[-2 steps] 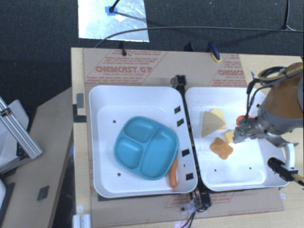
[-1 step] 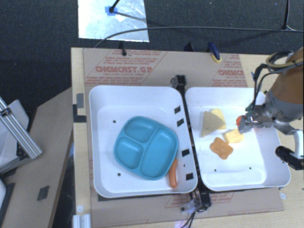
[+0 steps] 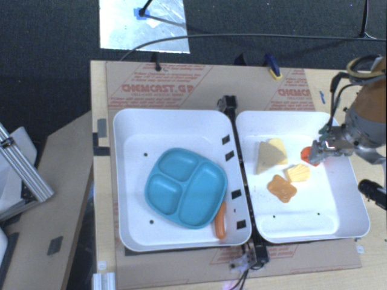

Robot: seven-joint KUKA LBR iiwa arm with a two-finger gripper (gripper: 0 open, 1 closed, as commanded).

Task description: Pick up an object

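My gripper (image 3: 325, 146) is low over the right bin's (image 3: 347, 222) far right side, on the grey arm coming in from the right. A small red-orange object (image 3: 307, 154) lies right at its left tip, touching or almost touching it. A pale yellow ridged piece (image 3: 297, 173) sits just below that object. Further left lie a yellow cheese wedge (image 3: 270, 154) and an orange lumpy piece (image 3: 282, 188). The view does not show whether the gripper holds anything.
The left bin (image 3: 130, 162) holds a blue divided plate (image 3: 186, 187) with an orange sausage-shaped piece (image 3: 221, 220) beside its lower right rim. A black divider (image 3: 237, 162) runs between the bins. Cables and a foil sheet (image 3: 144, 17) lie behind the bench.
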